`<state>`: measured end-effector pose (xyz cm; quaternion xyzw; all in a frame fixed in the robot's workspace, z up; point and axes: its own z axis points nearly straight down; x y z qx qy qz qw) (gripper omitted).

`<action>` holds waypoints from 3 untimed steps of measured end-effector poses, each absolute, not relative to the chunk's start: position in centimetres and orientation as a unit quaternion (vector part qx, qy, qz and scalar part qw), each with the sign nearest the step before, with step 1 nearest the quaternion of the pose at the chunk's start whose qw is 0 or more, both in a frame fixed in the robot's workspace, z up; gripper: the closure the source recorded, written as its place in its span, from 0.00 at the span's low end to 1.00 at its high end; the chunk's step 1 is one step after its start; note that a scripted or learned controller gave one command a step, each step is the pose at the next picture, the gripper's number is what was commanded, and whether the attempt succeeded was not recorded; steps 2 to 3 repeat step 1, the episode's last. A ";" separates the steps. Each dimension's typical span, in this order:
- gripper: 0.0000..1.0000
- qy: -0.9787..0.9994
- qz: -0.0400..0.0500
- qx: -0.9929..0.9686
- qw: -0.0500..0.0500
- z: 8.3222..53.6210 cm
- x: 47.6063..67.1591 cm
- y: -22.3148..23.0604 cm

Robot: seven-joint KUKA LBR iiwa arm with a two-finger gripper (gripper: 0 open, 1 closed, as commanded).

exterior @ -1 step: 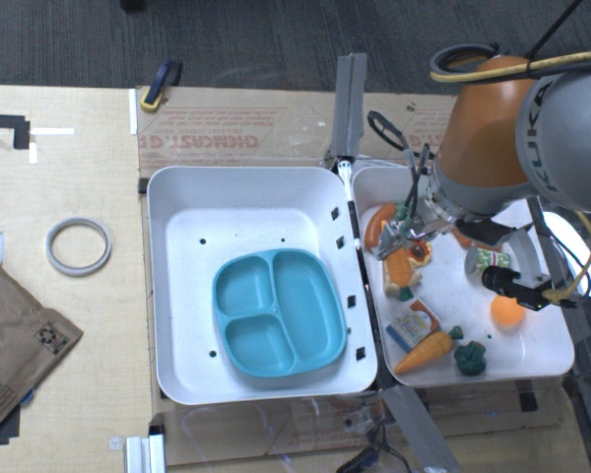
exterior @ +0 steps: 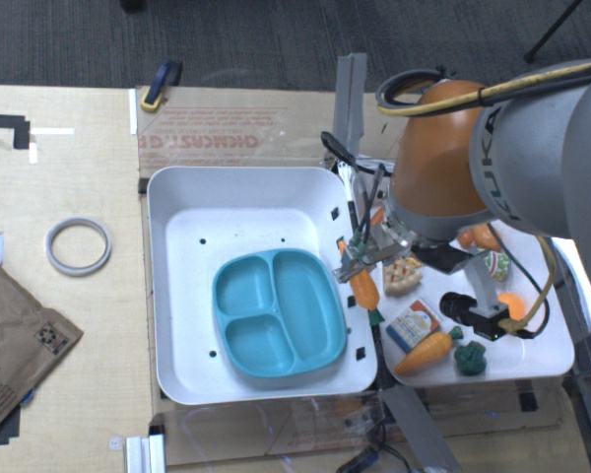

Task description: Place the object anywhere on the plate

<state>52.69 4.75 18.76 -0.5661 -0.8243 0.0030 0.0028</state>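
The blue plate [exterior: 278,311] in the left bin [exterior: 167,264] is left open from above, whereas the right bin [exterior: 552,348] is crowded with toy food [exterior: 424,348] and overhung by the arm [exterior: 492,156].

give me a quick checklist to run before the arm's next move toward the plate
1. Plate upright in the left bin, compartments bare: ok.
2. Gripper sits near the divide between the bins, not yet over the plate: not ok.
3. Orange carrot-like piece just below the gripper, whether it is gripped: cannot tell.
4. Path left to the plate free of other items: ok.
5. Right bin crowded with toys close to the arm: ok, but watch.
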 end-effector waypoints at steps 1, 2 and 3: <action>0.00 -0.824 0.003 -0.566 0.003 18.8 52.7 4.7; 0.00 -0.824 0.003 -0.566 0.003 18.8 52.7 4.7; 0.00 -0.824 0.003 -0.566 0.003 18.8 52.7 4.7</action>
